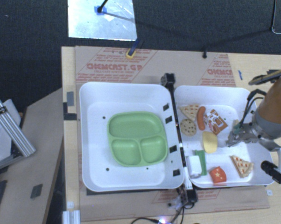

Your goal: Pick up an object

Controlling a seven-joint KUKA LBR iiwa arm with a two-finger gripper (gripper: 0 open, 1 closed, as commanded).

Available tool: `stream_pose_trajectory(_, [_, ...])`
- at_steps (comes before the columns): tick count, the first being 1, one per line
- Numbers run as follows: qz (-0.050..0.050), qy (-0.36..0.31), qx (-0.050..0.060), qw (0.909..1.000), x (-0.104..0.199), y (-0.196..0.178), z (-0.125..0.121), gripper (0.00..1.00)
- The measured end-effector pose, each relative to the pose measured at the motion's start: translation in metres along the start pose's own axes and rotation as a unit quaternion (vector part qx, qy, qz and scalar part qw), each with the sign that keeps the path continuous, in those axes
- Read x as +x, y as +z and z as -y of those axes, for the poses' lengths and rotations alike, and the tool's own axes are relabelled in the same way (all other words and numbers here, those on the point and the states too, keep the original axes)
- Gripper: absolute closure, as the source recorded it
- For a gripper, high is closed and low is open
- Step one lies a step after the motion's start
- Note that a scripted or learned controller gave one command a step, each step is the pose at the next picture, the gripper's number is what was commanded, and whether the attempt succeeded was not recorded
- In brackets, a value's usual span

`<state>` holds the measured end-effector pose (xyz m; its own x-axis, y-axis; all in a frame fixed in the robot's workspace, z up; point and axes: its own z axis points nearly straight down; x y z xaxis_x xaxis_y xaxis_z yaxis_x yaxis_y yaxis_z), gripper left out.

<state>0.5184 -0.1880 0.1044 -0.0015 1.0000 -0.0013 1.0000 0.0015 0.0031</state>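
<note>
**Arm low over the right bin, toy food scattered beneath**

We note two white bins side by side at mid-frame. The left bin point(91, 125) carries a green divided plate point(136, 138) with three compartments. The right bin point(224, 96) holds the pickable items. Along its upper left lies a waffle-patterned wedge point(190, 111), with a sausage point(201, 117) just right of it and a red-and-white packet point(216, 121) beside that. A round cookie point(188, 127) sits below the wedge. A yellow oval piece point(210, 142) rests near the bin's centre. Toward the lower left of this bin we see a white-and-green item point(197, 164), then a red block point(218, 175), and farther right a pizza slice point(242, 165).

The arm point(275, 111) enters from the right edge. Its gripper point(235, 139) sits low in the right bin, just right of the yellow oval piece. We cannot tell how the tips are set, and we see nothing between them.
</note>
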Motion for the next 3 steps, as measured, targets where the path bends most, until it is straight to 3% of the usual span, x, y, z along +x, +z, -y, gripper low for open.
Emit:
stream_pose_trajectory(2, [0.001,-0.002,-0.002,1.0,-0.004,-0.118,-0.008,1.0])
stream_pose_trajectory(3, [-0.001,-0.005,-0.001,1.0,0.05,-0.128,-0.02,1.0])
